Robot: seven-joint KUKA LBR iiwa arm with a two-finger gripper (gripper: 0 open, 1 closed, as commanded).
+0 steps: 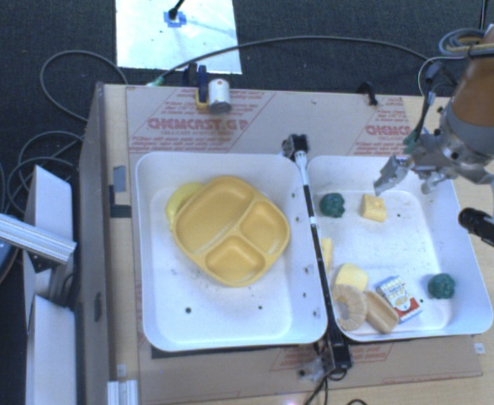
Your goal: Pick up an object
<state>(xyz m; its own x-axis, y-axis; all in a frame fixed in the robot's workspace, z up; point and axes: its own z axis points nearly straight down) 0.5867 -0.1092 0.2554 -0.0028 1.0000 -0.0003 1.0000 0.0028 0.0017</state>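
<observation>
So the pick hasn't happened yet as far as I can tell. The grey two-finger gripper (396,175) hangs over the far side of the right shallow white bin (462,251), fingers spread apart with nothing between them. Closest candidate looks like the small pale yellow cheese-like wedge (373,207), lying just near-left of the fingertips in the far part of that bin, next to a dark green broccoli-like lump (332,205). The wedge is pretty stubby, so no real long axis; if anything it runs slightly far-to-near. What's left: drop down, close, lift. The left white bin (158,310) has a yellow plastic divided plate (230,229), untouched.
</observation>
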